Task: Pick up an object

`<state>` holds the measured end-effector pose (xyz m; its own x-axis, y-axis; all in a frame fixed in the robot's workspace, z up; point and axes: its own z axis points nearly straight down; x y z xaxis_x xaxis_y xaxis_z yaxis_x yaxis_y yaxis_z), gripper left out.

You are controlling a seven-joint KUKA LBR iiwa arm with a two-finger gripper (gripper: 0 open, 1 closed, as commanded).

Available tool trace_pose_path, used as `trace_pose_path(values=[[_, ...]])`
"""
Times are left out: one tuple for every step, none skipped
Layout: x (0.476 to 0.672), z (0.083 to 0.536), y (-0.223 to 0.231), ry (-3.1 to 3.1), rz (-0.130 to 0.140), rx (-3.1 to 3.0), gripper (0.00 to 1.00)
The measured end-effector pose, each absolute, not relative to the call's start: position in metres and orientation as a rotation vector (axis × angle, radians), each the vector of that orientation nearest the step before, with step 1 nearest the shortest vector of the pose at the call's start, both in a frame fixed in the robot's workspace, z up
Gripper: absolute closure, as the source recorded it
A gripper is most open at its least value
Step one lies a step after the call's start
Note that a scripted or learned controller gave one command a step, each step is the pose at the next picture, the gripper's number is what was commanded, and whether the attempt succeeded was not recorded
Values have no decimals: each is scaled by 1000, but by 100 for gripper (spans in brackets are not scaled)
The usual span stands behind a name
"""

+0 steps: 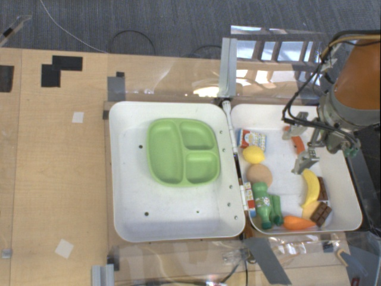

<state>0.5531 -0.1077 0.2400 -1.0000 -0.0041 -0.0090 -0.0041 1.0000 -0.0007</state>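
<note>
The gripper (307, 157) hangs above the right bin (351, 216), just above the banana (311, 190); finger state cannot be determined. Left of the banana lie a lemon (254, 155), a brown ball (259, 174) and a green bottle (266, 204). A carrot (298, 223) lies below it.

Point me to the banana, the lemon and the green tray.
banana (311, 186), camera view, middle of its curved body
lemon (254, 155), camera view, centre of the fruit
green tray (168, 154), camera view, floor of its large left compartment
</note>
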Motion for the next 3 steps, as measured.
trace_pose_path(values=[[584,171,-165,3138,-1,-69,0],[569,90,-206,3125,-6,-51,0],[574,105,-205,3110,-12,-63,100]])
